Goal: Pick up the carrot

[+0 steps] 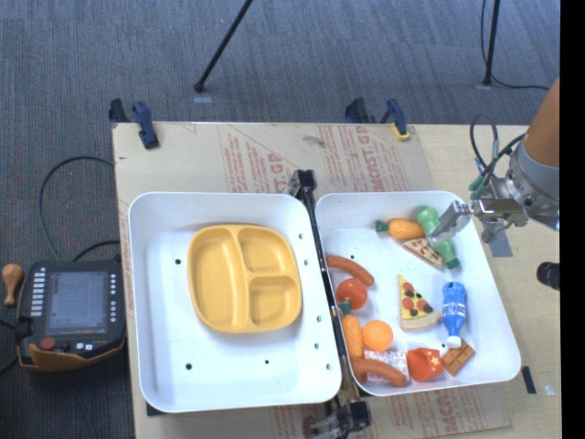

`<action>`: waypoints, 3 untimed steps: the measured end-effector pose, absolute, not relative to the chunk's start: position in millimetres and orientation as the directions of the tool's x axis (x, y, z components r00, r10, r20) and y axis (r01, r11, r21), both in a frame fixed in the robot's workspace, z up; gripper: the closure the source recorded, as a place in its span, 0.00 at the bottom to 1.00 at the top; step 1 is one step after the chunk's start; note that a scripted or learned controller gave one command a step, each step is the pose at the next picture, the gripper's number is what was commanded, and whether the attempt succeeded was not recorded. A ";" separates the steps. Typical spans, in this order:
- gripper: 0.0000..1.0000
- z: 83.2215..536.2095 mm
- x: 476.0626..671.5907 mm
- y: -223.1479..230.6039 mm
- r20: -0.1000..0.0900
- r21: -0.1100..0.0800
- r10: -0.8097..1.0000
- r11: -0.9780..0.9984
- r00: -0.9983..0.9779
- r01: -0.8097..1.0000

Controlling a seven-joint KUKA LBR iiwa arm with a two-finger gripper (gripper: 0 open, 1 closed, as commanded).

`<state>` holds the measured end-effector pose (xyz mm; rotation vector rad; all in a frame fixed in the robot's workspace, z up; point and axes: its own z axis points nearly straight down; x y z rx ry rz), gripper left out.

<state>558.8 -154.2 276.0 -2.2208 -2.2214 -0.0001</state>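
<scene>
**Carrot waits at the bin's near-left wall; gripper poised over the far-right corner**

The carrot (352, 334) lies in the right bin (498, 337), low in the frame and hard against the bin's left wall. It is a slim orange toy with a small green tip pointing up the frame, its length running roughly top to bottom. A red tomato (351, 293) sits just above its green end, an orange ball (377, 336) rests just beside its right flank, and a sausage (381, 369) lies at its lower end, so it is hemmed in on three sides.

The gripper (450, 222) hangs at the upper right of the same bin, above a green piece (429, 218), with its two fingers spread apart and nothing between them. It is well apart from the carrot, diagonally across the bin.

The carrot looks like hard moulded plastic: probably light, stiff and smooth, so likely to slide or roll under a glancing touch. The best hold seems to be across its thicker middle, fingers closing on the two long sides. The wall on one side and the ball on the other leave little room, so a finger may nudge the ball first.

The left bin (146, 282) holds a yellow divided plate (245, 277).
</scene>
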 end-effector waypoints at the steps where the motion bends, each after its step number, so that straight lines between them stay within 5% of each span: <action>1: 0.00 164.5 556.7 -120.3 0.001 -0.005 0.985 -0.173 0.173 0.985; 2: 0.00 136.4 643.7 -126.8 0.000 -0.002 0.962 -0.274 0.274 0.962; 3: 0.00 90.3 646.0 -168.3 0.006 -0.001 0.913 -0.408 0.408 0.913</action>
